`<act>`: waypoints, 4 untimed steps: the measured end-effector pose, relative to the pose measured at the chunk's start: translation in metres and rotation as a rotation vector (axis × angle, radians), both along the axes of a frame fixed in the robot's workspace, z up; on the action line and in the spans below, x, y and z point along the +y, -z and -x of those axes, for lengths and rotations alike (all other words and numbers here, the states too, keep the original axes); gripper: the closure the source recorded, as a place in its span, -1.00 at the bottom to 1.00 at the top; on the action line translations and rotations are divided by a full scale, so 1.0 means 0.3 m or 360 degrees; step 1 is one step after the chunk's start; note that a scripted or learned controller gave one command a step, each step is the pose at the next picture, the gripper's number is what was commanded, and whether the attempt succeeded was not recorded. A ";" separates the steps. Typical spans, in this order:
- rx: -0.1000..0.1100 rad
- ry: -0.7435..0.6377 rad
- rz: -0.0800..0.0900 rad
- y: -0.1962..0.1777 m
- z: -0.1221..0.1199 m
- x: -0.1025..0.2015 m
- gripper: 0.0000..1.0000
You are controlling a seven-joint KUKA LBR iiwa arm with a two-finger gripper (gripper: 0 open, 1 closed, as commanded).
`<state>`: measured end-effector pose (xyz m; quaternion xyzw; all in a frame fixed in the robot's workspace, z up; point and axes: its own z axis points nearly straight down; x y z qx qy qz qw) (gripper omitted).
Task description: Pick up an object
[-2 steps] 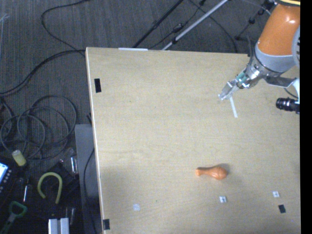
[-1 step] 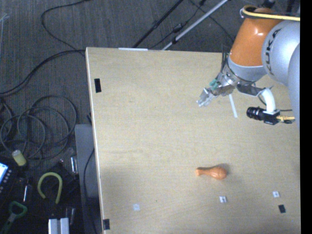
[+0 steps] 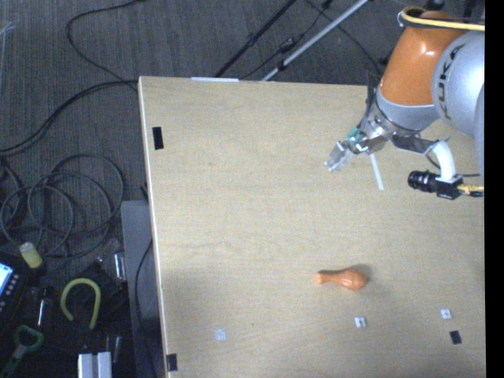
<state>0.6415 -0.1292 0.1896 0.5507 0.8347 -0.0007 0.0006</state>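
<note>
**Nothing picked up yet, arm hovering way off from the target**

So the gripper [image 3: 356,154] is hanging over the upper right part of the tan bench top [image 3: 236,211], and its two fingers are looking spread apart with nothing between them. The one obvious thing to grab, a small orange pear-shaped object [image 3: 343,279], is lying on its side lower down, well apart from the gripper. I'm guessing basically the whole job is left: moving over it, coming down, closing, lifting.
</note>
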 end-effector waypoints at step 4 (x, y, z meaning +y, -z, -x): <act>0.0003 0.0119 0.0001 0.105 -0.017 -0.138 1.00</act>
